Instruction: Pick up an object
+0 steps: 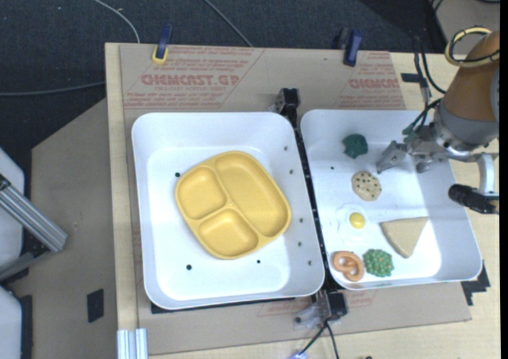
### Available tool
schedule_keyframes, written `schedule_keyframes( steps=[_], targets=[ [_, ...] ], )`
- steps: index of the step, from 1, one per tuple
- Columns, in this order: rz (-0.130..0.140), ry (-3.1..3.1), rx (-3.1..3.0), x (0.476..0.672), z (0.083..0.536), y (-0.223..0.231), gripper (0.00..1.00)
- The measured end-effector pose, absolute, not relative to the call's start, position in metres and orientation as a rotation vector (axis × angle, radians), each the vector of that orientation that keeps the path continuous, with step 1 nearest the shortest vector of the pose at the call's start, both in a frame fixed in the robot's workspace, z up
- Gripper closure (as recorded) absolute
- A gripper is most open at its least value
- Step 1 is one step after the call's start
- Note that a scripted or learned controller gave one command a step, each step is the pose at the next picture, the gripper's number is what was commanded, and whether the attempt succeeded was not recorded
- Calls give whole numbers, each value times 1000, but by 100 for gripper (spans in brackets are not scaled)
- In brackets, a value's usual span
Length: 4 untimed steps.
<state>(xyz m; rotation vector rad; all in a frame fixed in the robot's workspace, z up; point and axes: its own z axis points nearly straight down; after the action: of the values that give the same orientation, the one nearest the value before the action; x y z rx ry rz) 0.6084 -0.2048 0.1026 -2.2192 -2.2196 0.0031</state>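
Note:
The right bin (444, 270) holds several toy foods. A dark green broccoli piece (355, 144) lies at the back, with a speckled cookie (366, 185) just in front of it. A fried egg (356, 221) lies mid-bin. A pretzel (348, 264) and a green leafy piece (379, 262) rest at the front, and a tan bread wedge (405, 236) lies to their right. My gripper (405, 164) hangs over the bin's back right, right of the broccoli and cookie. Its fingers stand open with nothing between them.
The left bin (151, 191) holds a yellow divided plate (232, 204). A black divider rail (304, 183) runs between the bins. The arm's orange band (471, 91) rises at the right edge. Blue clamps (350, 46) sit on the bench's back edge.

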Motion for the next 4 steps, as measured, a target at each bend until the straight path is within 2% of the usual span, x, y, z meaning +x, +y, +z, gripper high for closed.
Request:
schedule_keyframes(
  steps=[1, 2, 4],
  targets=[
    [0, -2223, -2221, 609, 115, -205, 100],
    [-4, -2227, -2227, 613, 174, -214, 100],
    [-4, -2227, -2226, 614, 265, -218, 100]
  ],
)
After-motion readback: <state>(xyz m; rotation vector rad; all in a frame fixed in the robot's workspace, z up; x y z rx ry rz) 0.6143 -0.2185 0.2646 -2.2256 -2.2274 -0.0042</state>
